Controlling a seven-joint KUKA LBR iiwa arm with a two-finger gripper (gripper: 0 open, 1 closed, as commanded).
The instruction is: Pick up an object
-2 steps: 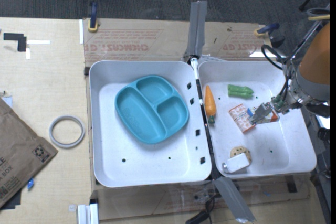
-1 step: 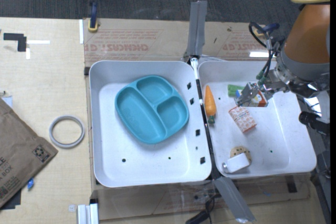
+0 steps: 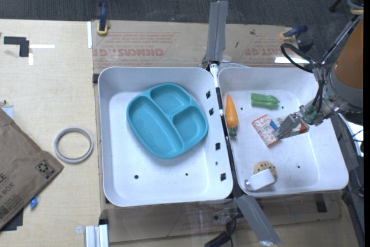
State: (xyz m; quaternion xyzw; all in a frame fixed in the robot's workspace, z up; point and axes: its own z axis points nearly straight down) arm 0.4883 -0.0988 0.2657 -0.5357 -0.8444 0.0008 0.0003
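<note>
The right bin [image 3: 324, 176] serves as the landmark here. The gripper [image 3: 284, 129] hangs low over its middle, reaching in from the bin's right wall, with the grey arm [image 3: 347, 75] and its orange band rising above the bin's upper right corner. Its fingers [image 3: 289, 122] point toward the bin's left side and look nearly closed, though the view is too small and blurred to tell for certain how far apart they stand, or whether anything sits between them. Right at the fingertips, near the bin's centre, lies a red and white packet [image 3: 263, 129], with small blue and orange bits beside it that may belong to another item; the packet appears to rest on the bin floor, touching or just beside the fingertips.

Along the bin's left wall lies an orange carrot [image 3: 230, 113], lengthwise, its green end toward the near side. Toward the bin's far wall, a green vegetable-like object [image 3: 265, 101] lies well apart from the gripper. Near the bin's front edge sits a tan and white object [image 3: 262, 175].

Left of the right bin, touching it, stands the left bin [image 3: 115, 182], holding a blue divided plate [image 3: 167, 120]. Further left of it, on the bench, lies a grey ring [image 3: 74, 144].
</note>
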